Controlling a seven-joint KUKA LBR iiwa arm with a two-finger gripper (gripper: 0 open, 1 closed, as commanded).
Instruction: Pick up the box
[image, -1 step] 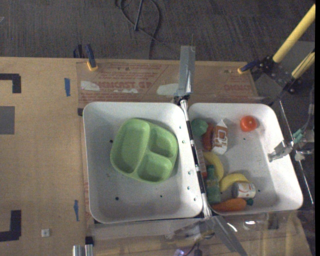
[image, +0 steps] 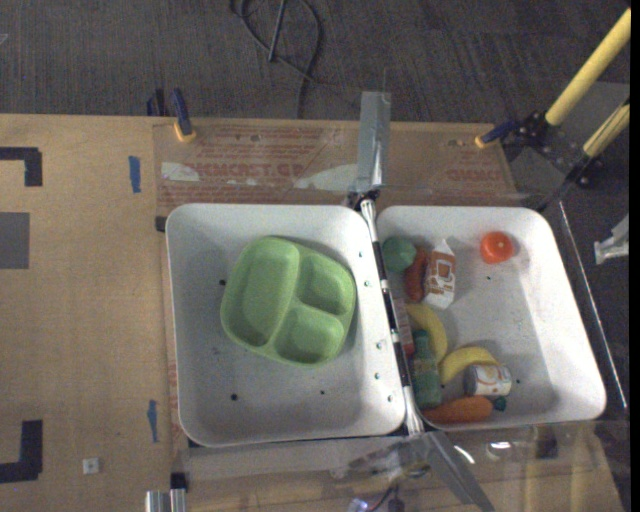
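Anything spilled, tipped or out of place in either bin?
Nothing spilled or damaged. The green plate sits askew in the left bin. The right bin's items crowd its left side, the box lying among them.

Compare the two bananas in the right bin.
The upper banana lies against the bin's left wall, running diagonally; the lower banana sits further toward the bin's middle, arched. The lower banana touches the small can; the upper one does not. Both are yellow.

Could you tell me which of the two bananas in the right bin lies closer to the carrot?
The banana curved over the small can, just above the carrot. The other banana lies farther up along the divider, below the white carton.
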